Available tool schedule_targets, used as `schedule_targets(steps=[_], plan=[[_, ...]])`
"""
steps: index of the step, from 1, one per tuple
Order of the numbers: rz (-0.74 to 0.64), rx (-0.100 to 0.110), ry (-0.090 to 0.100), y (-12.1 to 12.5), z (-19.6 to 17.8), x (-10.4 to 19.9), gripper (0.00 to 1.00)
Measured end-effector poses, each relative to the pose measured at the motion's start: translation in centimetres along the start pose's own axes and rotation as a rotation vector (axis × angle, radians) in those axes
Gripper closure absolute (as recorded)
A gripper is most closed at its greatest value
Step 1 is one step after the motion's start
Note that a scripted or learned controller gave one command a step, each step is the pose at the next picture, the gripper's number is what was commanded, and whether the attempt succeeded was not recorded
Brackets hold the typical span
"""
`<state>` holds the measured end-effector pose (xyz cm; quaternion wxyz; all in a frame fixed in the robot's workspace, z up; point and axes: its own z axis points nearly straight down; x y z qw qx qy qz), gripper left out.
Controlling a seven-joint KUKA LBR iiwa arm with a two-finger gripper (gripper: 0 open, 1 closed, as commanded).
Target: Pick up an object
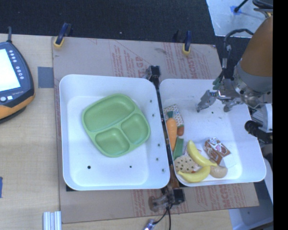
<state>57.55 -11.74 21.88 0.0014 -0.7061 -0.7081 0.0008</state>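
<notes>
A: What lies nearest the camera?

B: A yellow banana (pixel 197 164) at the front edge of the right bin (pixel 240 128). Its long axis runs from upper left to lower right before curling back left along the bin's front wall. It touches a speckled cracker (pixel 184 164) on its left; a tan round item (pixel 219 171) sits at its right end, with a red-and-white wrapped packet (pixel 216 150) just behind.

A: Other contents?

B: An orange carrot (pixel 171 132) lies lengthwise along the left wall, tip toward the front, beside a small patterned packet (pixel 174 114).

A: Tool status?

B: The tool (pixel 216 102) hangs over the rear of the right bin, well apart from the items. Its fingers are spread and grip nothing.

A: Left bin (pixel 72 128)?

B: It carries a green divided plate (pixel 116 124). An orange-rimmed tablet (pixel 7 80) rests on the desk (pixel 24 166) at far left.
</notes>
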Motion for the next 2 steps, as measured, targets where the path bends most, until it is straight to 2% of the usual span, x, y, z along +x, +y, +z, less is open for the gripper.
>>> schedule_targets(steps=[1, 2], plan=[[-0.001, 0.002, -0.001, -5.9, 2.2, 1.6, 0.00], [-0.004, 0.002, 0.000, -9.9, 12.5, 1.9, 0.00]])
